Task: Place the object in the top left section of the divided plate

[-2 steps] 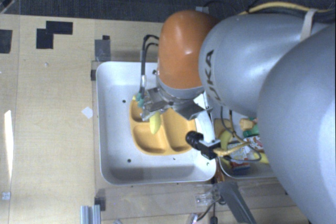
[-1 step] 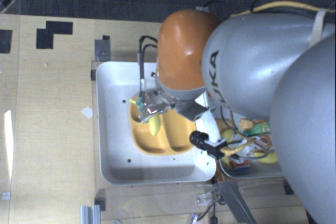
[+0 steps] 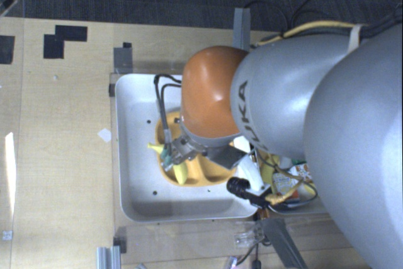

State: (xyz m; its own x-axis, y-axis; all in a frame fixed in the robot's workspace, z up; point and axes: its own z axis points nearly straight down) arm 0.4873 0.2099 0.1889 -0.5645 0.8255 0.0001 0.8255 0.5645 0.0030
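A yellow divided plate (image 3: pixel 189 178) lies in the white bin (image 3: pixel 135 135), mostly hidden under my arm, so its sections cannot be told apart. My gripper (image 3: pixel 169 157) hangs low over the plate's left edge. A small yellow-green object (image 3: pixel 155 148) pokes out to the left of the gripper, right at the plate's rim. Whether the gripper holds it cannot be told. Another pale yellow piece (image 3: pixel 180 174) lies on the plate just below the gripper.
The orange wrist band (image 3: pixel 211 94) and the grey arm cover the bin's right half and the second bin. Cables and a black connector (image 3: pixel 242 191) hang by the bin's lower right corner. Bare white floor shows along the bin's left and lower sides.
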